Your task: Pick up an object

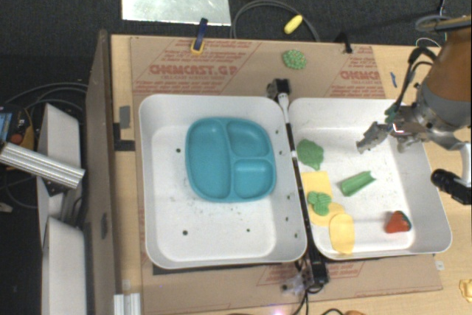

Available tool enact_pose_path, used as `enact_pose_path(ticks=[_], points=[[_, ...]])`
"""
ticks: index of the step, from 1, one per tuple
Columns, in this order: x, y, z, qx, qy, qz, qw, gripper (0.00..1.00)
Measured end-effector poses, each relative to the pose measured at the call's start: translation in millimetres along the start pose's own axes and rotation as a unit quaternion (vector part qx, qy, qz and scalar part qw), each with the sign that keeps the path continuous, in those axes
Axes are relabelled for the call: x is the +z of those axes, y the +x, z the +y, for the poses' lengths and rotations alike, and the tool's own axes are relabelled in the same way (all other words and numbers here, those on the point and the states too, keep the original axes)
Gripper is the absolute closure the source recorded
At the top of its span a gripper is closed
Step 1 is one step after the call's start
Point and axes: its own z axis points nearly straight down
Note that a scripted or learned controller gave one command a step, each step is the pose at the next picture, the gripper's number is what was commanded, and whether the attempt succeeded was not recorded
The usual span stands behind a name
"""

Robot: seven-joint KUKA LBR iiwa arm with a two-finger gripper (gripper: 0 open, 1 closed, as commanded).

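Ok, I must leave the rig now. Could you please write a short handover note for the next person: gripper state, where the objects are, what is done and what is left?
Gripper: above the right bin, near its upper part, with nothing between its fingers.
Objects: all lie in the right bin. Green broccoli-like piece by the left wall; green pod in the middle; yellow flat piece with a small green piece on it; yellow rounded piece near the front; red strawberry-like piece at the front right.
Left bin: holds a teal divided plate.
Done: nothing picked up yet.
Left: grasp one object and lift it.
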Motion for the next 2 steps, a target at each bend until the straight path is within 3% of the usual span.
enact_pose_path(ticks=[1, 2], points=[[130.2, 16.4, -28.2, 0.001, 0.006, 0.002, 1.0000, 0.00], [112.5, 14.9, -23.9, 0.001, -0.001, 0.000, 1.0000, 1.00]])
